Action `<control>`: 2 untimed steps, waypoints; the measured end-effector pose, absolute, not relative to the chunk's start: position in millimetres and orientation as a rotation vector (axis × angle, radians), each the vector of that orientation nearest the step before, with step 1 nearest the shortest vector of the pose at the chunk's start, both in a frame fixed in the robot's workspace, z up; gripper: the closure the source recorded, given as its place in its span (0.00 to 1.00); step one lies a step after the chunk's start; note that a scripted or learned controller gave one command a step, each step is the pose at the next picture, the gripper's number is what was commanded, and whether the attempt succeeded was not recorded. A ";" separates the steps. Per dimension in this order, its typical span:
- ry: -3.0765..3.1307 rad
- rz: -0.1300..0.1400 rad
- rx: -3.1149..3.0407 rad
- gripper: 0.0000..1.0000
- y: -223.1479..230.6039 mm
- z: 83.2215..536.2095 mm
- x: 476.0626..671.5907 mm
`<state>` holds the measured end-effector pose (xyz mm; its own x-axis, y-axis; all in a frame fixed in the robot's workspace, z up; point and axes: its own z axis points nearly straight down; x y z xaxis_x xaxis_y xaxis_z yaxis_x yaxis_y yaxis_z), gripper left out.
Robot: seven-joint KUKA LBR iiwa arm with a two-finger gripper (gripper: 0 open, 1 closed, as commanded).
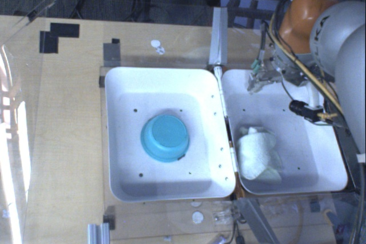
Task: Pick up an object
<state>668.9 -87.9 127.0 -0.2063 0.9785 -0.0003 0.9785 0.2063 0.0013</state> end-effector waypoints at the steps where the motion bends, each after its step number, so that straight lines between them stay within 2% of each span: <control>1: 2.589 0.007 1.767 1.00 -52.1 236.8 670.4; 2: 2.543 0.004 1.837 1.00 -59.6 243.0 669.8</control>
<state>669.8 -59.6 243.0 -0.3142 0.9494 -0.0016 0.9494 0.3142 0.0044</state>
